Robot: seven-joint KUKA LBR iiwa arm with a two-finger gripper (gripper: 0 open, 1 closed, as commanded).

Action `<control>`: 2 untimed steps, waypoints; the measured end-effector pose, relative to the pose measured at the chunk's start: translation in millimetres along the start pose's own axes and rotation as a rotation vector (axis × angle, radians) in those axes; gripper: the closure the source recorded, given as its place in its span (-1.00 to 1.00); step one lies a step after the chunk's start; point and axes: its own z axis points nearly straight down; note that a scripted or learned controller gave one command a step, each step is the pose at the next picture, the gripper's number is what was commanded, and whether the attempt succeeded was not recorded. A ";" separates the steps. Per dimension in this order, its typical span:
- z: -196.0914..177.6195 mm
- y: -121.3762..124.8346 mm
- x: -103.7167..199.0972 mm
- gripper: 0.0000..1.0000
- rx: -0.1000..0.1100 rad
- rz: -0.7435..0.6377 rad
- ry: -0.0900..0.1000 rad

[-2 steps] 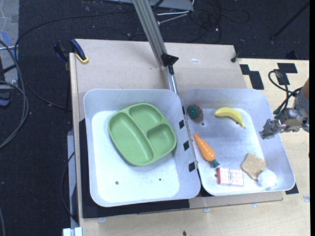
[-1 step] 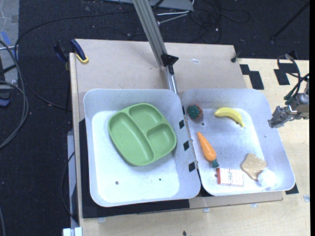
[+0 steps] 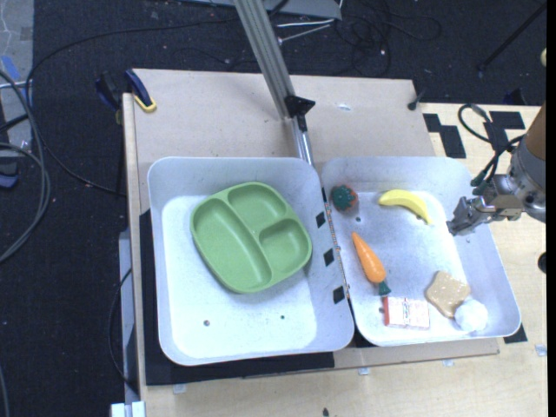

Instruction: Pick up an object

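Note:
The right bin holds a yellow banana, a small red-and-green strawberry-like toy, an orange carrot, a red-and-white carton, a tan slice of bread and a white ball. My gripper hangs over the right bin's right side, to the right of the banana and apart from it. Nothing shows between its fingers.
The left bin carries a green divided plate. A grey metal pole slants down to the bins' shared far edge. The wooden bench extends behind the bins, with cables on the dark floor around it.

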 end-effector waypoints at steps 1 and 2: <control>-2.8 3.8 53.6 1.00 -0.002 -0.001 -0.001; 16.4 -0.3 104.9 1.00 0.000 0.001 0.000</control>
